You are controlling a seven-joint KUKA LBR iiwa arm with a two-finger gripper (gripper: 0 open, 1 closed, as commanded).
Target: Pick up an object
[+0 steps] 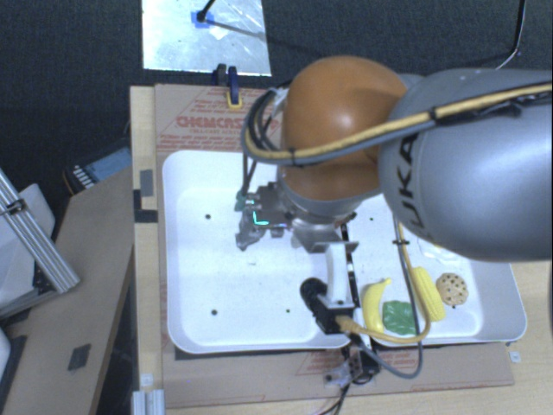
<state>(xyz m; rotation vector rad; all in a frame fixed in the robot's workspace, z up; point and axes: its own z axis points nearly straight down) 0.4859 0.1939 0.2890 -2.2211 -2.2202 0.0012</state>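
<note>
A grey arm hangs its pincer (248, 232) over bare floor of the left bin (194, 258), jaw state impossible to tell, while the banana (374, 305), green object (400, 316) and cookie (452, 289) lie well off to its right, so descending here risks grasping nothing.

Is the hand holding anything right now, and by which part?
Cannot be told: the hand hangs over the left shallow white bin, with nothing visible in it.

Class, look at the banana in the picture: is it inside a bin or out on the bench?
Inside. The banana lies on the floor of the right-hand bin, beside a green item, within the white rim.
</note>
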